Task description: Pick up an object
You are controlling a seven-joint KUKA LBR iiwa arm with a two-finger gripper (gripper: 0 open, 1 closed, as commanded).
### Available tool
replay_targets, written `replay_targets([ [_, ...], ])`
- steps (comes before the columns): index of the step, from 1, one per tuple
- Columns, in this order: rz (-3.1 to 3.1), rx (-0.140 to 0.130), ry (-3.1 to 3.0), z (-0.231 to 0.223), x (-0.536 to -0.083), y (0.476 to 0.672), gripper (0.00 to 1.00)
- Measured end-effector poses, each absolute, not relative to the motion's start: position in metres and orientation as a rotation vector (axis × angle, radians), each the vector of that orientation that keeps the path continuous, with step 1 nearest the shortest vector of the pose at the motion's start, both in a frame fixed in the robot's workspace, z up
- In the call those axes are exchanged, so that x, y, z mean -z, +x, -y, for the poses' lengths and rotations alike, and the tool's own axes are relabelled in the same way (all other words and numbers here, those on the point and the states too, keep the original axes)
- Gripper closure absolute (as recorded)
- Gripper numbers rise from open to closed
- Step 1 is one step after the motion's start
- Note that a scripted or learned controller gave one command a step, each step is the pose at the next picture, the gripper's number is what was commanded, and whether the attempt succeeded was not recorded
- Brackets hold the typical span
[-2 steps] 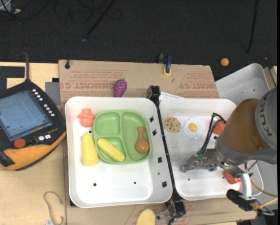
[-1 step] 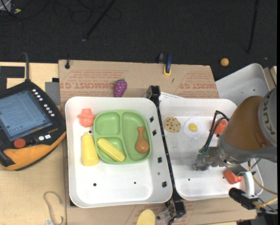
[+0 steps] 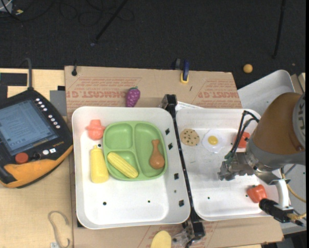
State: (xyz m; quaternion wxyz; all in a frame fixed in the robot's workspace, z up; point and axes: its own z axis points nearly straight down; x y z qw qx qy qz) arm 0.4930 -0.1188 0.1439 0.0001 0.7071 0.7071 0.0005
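Two white bins sit side by side: the left bin [image 3: 87, 200] and the right bin [image 3: 216, 208]. The left one holds one green divided plate [image 3: 135, 136], one corn cob [image 3: 122, 165], one drumstick [image 3: 156, 155], one yellow bottle [image 3: 97, 164] and one pink toy [image 3: 94, 129]. The right one holds one cookie [image 3: 189, 136], one fried egg [image 3: 213, 141] and one orange-red toy [image 3: 256, 192]. Outside the bins lie one bunch of purple grapes [image 3: 132, 96], one small orange ball [image 3: 247, 68], one yellow lemon-like piece [image 3: 161, 239] and one control tablet [image 3: 25, 133].
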Motion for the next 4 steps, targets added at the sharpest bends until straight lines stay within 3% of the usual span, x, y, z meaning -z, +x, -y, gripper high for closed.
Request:
replay_targets([
  [2, -2.221, -0.001, 2.221, 0.122, -0.229, 0.494, 1.00],
  [4, -2.227, -0.001, 2.220, 0.025, -0.241, 0.521, 1.00],
])
